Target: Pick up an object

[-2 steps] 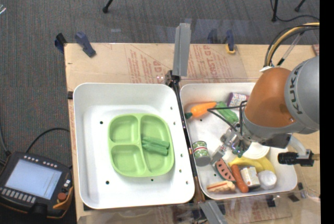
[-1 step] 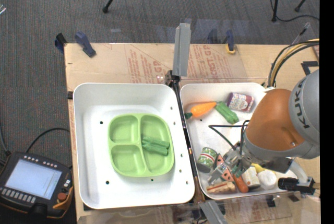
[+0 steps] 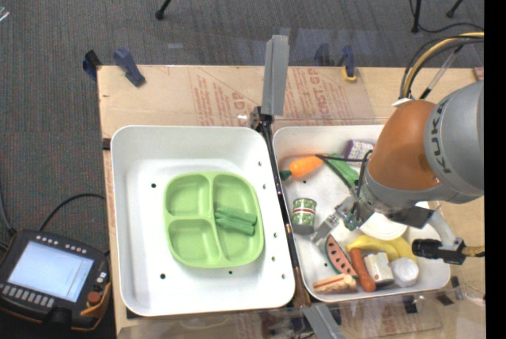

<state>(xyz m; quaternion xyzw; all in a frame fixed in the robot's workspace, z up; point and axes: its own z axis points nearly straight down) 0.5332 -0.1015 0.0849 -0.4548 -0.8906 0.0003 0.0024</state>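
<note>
Nearest the camera, along the front of the right bin [image 3: 443,282], lie a slice of pizza [image 3: 335,282], a hot dog [image 3: 363,269], a small box [image 3: 379,269] and a white lid [image 3: 405,272], all resting on the bin floor. Just behind them a watermelon slice [image 3: 337,253] and a banana [image 3: 379,245] lie close together, with a white plate [image 3: 387,228] partly under the arm.

The hand [image 3: 338,220] hangs low in the middle of this bin, between the can [image 3: 303,214] and the banana. It sits just above the watermelon slice and close beside the can. Whether it is apart or together I cannot tell at this size, and nothing is visibly caught in it.

So the pick looks not yet done. Every item in the bin lies on the floor. The reach into the bin appears made; closing on something and lifting it clear are left. The can or the watermelon slice seem the likeliest targets, judging by how near they are.

Farther back, a carrot [image 3: 305,166] lies against the bin's left wall, with a green stalk [image 3: 341,168] and a purple box [image 3: 360,148] behind it.

In the left bin [image 3: 134,171] a green tray [image 3: 190,227] holds a green pod [image 3: 236,220] in one right-hand compartment.

Both bins rest on the counter [image 3: 182,96].
</note>
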